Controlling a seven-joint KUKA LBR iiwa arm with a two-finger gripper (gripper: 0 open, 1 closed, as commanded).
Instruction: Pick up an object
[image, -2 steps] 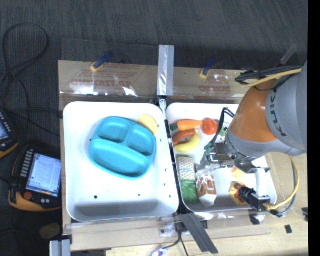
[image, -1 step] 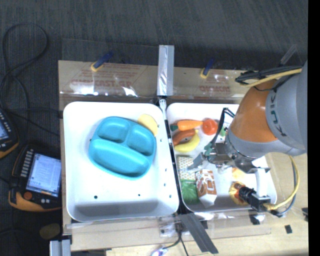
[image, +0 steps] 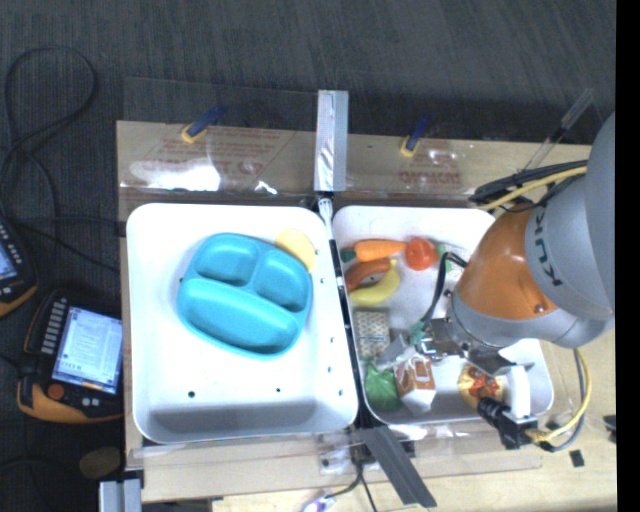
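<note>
A: Object — no single pick yet, just a heap in the right bin (image: 345, 300). A carrot (image: 378, 249), a banana (image: 374, 289), a red piece (image: 420, 252), a green lump (image: 380, 385) and a small carton (image: 417, 381) crowd the bin's left and lower parts.

B: And the claw (image: 432, 340)?

A: Low over the middle of that bin, near the carton. Open or closed, I cannot tell; the wrist hides it.

B: What could go wrong?

A: Clutter, I'd say. Things lie touching, so a descent could nudge two at once and catch neither. The carton looks tilted against its neighbours and might slip away.

B: The other side?

A: The left bin (image: 160, 420) carries a blue tray (image: 245, 292) with a yellow piece (image: 296, 244) at its upper right edge, well apart from the claw.

B: The arm's pose?

A: The arm (image: 520, 285) comes in from the right of the frame, its orange band above the wrist, bent down steeply into the bin. Cables (image: 560, 425) trail at the lower right, close to the bin's rim; those could snag.
</note>
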